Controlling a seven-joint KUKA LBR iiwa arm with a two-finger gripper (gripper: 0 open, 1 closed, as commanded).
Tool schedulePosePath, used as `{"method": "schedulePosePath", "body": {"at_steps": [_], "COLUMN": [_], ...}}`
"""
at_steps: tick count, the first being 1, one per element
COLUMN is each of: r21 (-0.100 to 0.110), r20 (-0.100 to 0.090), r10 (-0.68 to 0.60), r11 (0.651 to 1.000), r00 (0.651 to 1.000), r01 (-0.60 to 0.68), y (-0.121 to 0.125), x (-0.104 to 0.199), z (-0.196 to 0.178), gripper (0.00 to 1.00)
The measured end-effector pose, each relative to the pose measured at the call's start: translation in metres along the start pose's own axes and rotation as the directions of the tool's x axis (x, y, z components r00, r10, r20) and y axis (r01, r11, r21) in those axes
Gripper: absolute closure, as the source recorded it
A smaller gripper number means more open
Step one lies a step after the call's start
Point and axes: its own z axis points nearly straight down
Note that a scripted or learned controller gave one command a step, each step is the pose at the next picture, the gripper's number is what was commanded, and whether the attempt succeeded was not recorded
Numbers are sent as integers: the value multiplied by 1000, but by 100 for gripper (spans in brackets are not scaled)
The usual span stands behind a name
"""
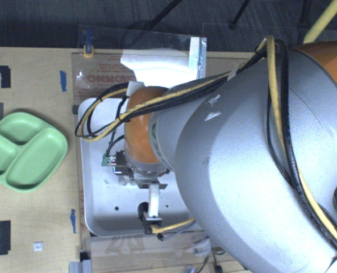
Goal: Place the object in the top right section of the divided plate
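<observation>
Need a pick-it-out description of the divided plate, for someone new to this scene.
Start at the white bin under the grey arm, then look left onto the wooden bench. The divided plate lies there: pale green, rounded, three compartments, the only green thing around.

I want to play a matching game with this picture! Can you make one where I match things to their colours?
Things:
1. divided plate
2. band above the arm's wrist
3. cable along the arm
4. tape strips on the bench

Colours:
A. blue
B. yellow and black
C. light green
D. orange

Pairs: 1-C, 2-D, 3-B, 4-A
</observation>
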Motion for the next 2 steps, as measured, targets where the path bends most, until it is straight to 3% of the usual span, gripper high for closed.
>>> {"method": "schedulePosePath", "body": {"at_steps": [1,2], "r21": [6,6], "r20": [12,16], "r10": [438,617], "r11": [899,787], "r00": [899,787], "r01": [-438,-617], "y": [20,-10], "x": [-23,-36], "z": [-45,-33], "gripper": [100,100]}}
